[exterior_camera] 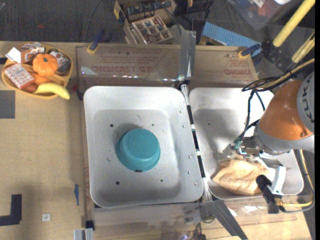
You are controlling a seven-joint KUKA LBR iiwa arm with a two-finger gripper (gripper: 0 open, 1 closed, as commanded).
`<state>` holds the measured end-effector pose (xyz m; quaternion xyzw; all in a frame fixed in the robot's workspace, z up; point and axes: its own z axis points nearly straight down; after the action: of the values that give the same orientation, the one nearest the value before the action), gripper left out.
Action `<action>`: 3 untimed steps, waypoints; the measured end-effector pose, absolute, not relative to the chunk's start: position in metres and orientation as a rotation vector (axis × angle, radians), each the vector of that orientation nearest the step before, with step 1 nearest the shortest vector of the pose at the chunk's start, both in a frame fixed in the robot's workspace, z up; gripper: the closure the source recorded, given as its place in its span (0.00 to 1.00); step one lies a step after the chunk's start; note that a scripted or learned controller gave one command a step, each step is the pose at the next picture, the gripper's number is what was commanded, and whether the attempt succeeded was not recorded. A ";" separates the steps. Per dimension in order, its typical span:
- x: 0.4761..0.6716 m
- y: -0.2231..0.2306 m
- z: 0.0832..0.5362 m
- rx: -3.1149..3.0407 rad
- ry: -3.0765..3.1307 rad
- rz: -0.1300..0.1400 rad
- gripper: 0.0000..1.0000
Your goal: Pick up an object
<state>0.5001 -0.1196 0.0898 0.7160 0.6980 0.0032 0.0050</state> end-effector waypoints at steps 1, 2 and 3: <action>0.519 -0.163 0.090 2.083 2.337 0.011 0.00; 0.519 -0.166 0.101 2.086 2.328 0.015 1.00; 0.550 -0.133 0.158 1.992 2.427 0.001 1.00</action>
<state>0.5497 -0.1327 0.1584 0.6344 0.7730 0.0002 0.0008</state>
